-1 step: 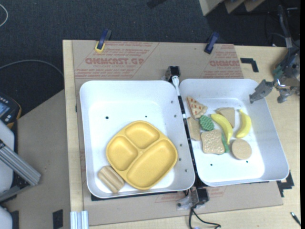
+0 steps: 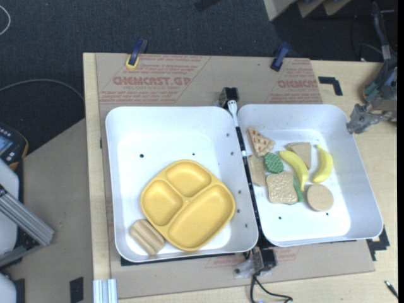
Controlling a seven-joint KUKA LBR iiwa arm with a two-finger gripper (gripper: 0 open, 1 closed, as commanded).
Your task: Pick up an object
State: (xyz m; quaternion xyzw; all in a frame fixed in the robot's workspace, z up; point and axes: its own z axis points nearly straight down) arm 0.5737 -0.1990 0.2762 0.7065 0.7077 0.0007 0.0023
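Looking at the right bin [image 2: 363,188], I see my targets bunched toward its left half: two bananas [image 2: 323,164], a slice of toast [image 2: 281,188], a round cracker [image 2: 319,198], a pizza wedge [image 2: 259,141] and a small green piece [image 2: 274,163]. The cracker sits at the cluster's outer edge, so I judge it the cleanest pick: descend straight over it, clear of the neighbouring banana. The left bin [image 2: 126,137] holds a yellow divided plate [image 2: 187,202] with a bread roll [image 2: 146,235] touching its lower-left rim. The gripper [image 2: 365,118] hangs at the right bin's upper-right corner, well apart from the food, nothing in it; whether it's parted or closed I cannot tell.
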